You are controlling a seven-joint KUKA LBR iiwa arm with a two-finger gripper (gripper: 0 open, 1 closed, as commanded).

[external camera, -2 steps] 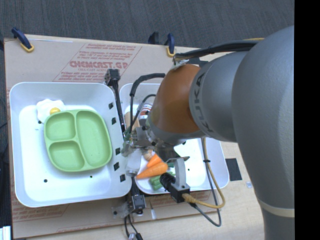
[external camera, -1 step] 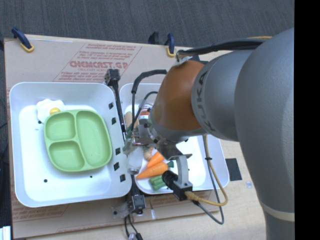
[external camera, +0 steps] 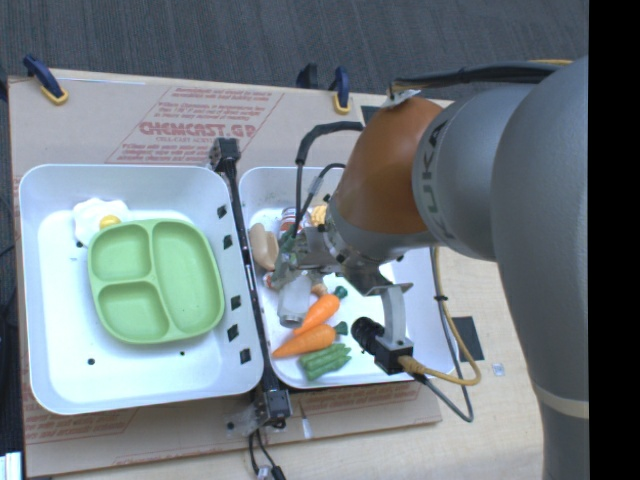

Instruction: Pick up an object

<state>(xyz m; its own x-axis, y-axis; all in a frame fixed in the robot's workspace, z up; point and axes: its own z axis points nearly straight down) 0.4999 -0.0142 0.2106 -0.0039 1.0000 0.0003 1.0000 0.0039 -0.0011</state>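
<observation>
Reaching down into the right bin (external camera: 425,343), the grey arm covers most of that bin's upper half, and its gripper (external camera: 290,268) sits low over the clutter near the middle of the frame; whether it is wide, narrow or holding anything cannot be told from this slant. To do the pick well, I judge it should settle on one item that lies apart from the rest, come straight down over it, close across its narrow side and lift without dragging neighbours along. Two carrots (external camera: 318,313) lie crossed at the bin's lower left, touching each other, with a green bean pod (external camera: 325,360) just below them, and a tan, bread-like piece (external camera: 264,245) rests against the left wall. Any of these could serve as the object.

Filling much of the left bin (external camera: 60,358) is a green divided plate (external camera: 155,280) with three compartments, and a small white-and-yellow item (external camera: 100,214) is tucked behind its upper left edge.
</observation>
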